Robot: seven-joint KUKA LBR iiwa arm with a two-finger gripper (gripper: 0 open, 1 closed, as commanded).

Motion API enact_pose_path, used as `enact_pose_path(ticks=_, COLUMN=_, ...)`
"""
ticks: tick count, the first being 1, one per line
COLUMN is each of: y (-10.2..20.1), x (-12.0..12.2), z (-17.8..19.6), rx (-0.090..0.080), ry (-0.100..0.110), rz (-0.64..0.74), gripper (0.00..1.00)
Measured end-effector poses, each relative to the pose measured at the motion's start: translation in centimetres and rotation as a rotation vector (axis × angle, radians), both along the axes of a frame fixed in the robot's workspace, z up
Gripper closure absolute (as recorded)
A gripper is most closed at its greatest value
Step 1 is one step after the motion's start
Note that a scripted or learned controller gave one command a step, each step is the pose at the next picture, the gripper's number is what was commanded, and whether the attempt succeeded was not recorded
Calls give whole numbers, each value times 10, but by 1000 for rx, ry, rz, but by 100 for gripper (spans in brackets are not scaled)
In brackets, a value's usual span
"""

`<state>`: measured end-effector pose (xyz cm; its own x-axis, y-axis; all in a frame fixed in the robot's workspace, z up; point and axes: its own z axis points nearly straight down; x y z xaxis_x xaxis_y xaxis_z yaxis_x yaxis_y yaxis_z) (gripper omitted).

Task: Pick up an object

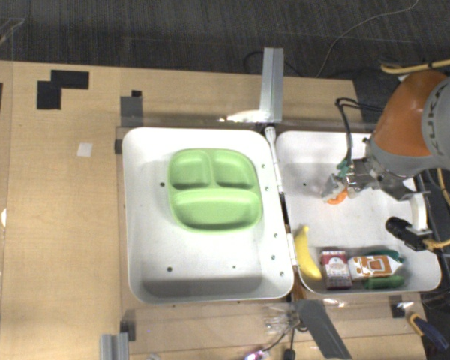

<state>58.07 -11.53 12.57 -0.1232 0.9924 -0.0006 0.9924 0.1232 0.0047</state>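
Note:
In the right bin [315,150], my gripper [345,178] hangs low over the upper middle of the floor, with the arm reaching in from the right. A small orange object [335,196] lies just below and left of the gripper tip, touching or very near it. I cannot tell whether it is between the fingers. A yellow banana [306,252] lies along the bin's left wall near the front. Beside it sit a dark red box [334,268] and an orange and white packet [369,265] with something green [380,281] at its front edge.
The left bin [146,201] holds a green divided plate [213,188]. A metal post [273,81] stands behind the wall between the two bins. The right bin's floor between the gripper and the front row of items is bare white.

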Motion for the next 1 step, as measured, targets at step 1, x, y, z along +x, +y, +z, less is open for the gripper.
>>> enact_pose_path(ticks=1, y=84, x=-7, z=60, rx=1, ry=-1, rz=-24, gripper=100)
